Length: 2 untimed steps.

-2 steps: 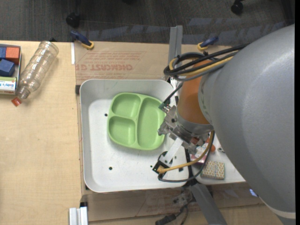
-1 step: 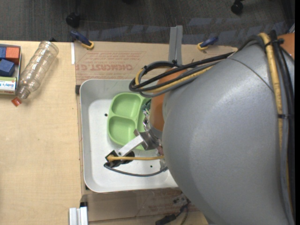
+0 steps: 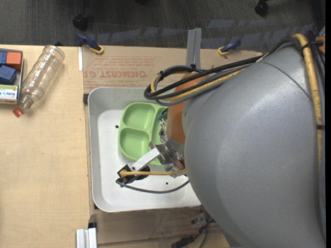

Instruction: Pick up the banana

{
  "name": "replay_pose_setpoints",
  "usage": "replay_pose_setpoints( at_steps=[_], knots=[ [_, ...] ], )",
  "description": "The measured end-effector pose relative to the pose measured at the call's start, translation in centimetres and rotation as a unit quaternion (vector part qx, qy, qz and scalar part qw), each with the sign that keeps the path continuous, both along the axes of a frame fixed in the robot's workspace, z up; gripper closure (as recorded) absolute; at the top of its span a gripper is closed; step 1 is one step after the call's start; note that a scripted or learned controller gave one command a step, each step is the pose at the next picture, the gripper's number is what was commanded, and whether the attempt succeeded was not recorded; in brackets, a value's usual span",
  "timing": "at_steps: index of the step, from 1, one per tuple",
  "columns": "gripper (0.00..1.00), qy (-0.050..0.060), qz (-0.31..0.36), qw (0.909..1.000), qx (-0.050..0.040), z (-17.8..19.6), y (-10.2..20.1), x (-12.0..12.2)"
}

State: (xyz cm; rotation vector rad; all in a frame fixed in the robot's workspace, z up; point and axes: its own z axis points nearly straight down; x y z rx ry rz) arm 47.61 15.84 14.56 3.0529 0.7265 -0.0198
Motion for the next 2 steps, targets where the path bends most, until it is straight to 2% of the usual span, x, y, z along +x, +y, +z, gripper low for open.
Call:
replay_pose_setpoints(
  at_steps=[1,2],
  knots=[
    [1.00,-0.005,-0.098,0.9952,0.0010,10.0,-6.7,0.2],
    [1.00,-0.003,-0.133,0.9912,0.0010,7.8,-15.3,2.2]
  ],
)
